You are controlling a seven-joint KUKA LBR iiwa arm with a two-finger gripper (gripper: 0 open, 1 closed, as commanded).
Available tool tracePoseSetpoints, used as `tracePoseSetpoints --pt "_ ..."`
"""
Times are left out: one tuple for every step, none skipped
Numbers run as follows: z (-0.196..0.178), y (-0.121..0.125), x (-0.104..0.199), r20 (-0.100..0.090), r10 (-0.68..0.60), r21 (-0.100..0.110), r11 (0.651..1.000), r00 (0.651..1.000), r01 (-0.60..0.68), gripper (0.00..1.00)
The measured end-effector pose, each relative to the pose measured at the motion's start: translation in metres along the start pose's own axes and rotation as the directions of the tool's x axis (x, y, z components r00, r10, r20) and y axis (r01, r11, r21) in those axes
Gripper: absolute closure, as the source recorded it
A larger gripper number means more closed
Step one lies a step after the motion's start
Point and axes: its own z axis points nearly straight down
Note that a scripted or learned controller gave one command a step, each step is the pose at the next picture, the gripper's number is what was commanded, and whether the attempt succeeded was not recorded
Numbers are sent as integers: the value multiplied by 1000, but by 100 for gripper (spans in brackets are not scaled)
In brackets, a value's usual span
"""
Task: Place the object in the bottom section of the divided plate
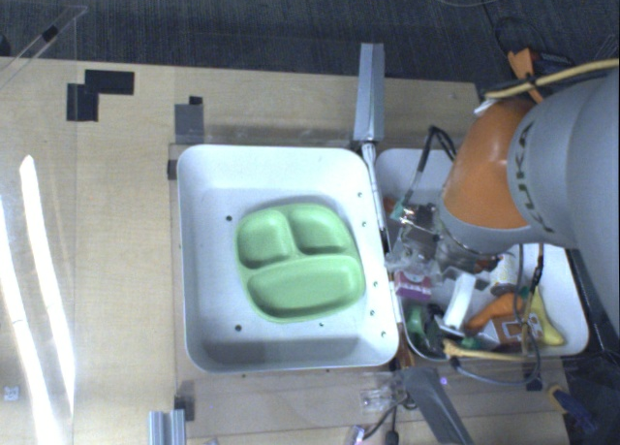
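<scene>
From my seat, the arm (542, 172) comes in from 3 o'clock, and its grey body and orange band cover most of the right bin (573, 334). The gripper (418, 261) hangs low over that bin's 9 o'clock edge, just beside the wall it shares with the left bin (194, 239). Cables and wrist hardware crowd it, and I cannot tell whether it is spread, closed or pinching anything.

The green divided plate (300, 261) lies flat near the middle of the left bin. It has two small sections on its 12 o'clock side and the wide bottom section on its 6 o'clock side.

I cannot say for certain which object is the task's. The loose items are all in the right bin, heaped toward 6 o'clock and partly under the wrist. I can pick out a yellow piece (544, 323), an orange piece (492, 309), a green piece (417, 321), a white piece (463, 296) and something purple (415, 288) just under the gripper. Their shapes are too cut off for me to name.
</scene>
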Motion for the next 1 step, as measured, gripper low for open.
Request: tracePoseSetpoints --pt "-97 43 38 -1 -28 -5 1000 1000 28 100"
